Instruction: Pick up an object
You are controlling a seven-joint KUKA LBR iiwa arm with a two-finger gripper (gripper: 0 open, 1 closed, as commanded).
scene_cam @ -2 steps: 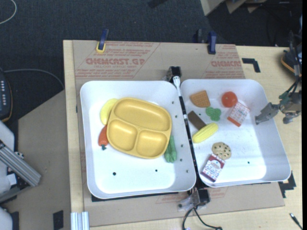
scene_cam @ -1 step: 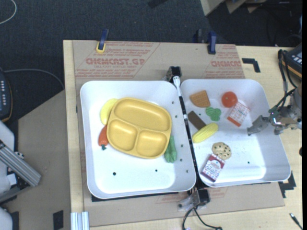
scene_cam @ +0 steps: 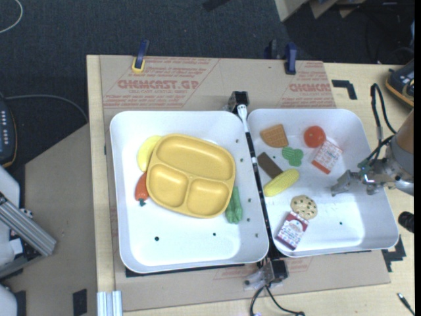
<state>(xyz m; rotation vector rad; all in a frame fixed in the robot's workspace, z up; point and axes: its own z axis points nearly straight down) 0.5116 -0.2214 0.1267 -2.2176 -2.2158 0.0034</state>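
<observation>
The right bin (scene_cam: 348,232) holds several small items: an orange cracker (scene_cam: 273,135), a red tomato (scene_cam: 314,135), a red-and-white packet (scene_cam: 327,155), a green piece (scene_cam: 293,155), a brown bar (scene_cam: 269,165), a yellow corn cob (scene_cam: 281,182), a cookie (scene_cam: 304,207) and a red packet (scene_cam: 291,231). My gripper (scene_cam: 352,180) hangs low over the right side of this bin, right of the cookie and below the red-and-white packet. It touches none of them, and nothing shows in its grasp.
The left bin (scene_cam: 177,249) carries a yellow divided tray (scene_cam: 191,175), with a yellow fruit (scene_cam: 148,151) and a red-orange vegetable (scene_cam: 141,188) at its left and a green item (scene_cam: 234,206) at its right. Bare white floor lies under the gripper.
</observation>
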